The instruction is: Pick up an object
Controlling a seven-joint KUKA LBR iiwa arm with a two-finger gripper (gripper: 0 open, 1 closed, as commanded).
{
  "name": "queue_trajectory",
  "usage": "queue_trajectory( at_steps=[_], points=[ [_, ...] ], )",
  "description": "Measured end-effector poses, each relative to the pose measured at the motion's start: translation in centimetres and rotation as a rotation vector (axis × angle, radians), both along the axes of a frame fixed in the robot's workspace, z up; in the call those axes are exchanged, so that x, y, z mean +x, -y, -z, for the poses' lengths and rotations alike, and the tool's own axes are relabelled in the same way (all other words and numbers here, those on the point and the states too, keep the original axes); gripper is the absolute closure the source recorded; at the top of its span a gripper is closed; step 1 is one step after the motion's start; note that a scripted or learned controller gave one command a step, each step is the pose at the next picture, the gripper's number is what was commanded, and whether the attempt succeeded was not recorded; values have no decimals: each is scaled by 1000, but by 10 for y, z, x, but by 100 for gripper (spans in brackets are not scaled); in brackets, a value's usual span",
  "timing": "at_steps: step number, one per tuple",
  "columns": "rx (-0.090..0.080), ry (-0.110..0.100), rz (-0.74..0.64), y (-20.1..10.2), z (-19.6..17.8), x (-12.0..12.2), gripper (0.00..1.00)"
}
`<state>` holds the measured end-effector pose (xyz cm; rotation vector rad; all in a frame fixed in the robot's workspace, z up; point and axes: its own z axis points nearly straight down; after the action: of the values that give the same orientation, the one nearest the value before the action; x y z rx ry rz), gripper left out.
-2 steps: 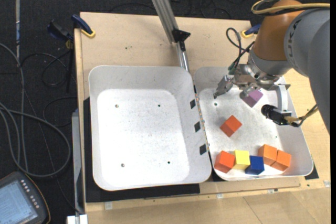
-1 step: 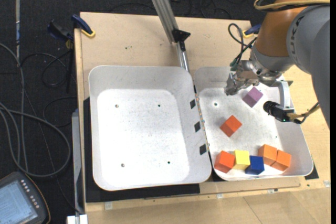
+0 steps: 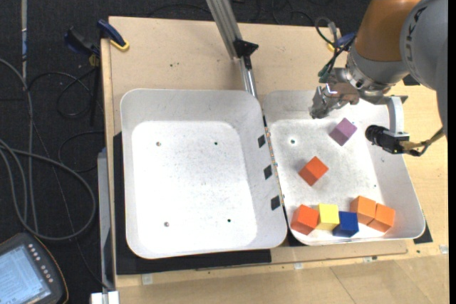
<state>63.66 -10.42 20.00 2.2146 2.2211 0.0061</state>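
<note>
Here, two shallow white plastic bins stand side by side: the left bin [image 3: 142, 153] and the right bin [image 3: 406, 189]. The grey arm's gripper [image 3: 322, 105] hangs above the right bin; whether it is wide or narrow, I cannot tell. Inside lie four orange cubes [image 3: 313, 171], one purple cube [image 3: 344, 131], one yellow cube [image 3: 328, 215], one blue cube [image 3: 348, 223].

Partial lettering "KU" on the grey arm [image 3: 426, 25].

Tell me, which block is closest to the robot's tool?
The purple block. It lies right beside the tool near the right bin's top; the orange, yellow and blue blocks lie farther down.
</note>
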Motion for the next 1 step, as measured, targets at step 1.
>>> queue_trajectory(
  at_steps=[1],
  points=[
    [0, 0, 0, 0, -42, 1, 100]
  ],
)
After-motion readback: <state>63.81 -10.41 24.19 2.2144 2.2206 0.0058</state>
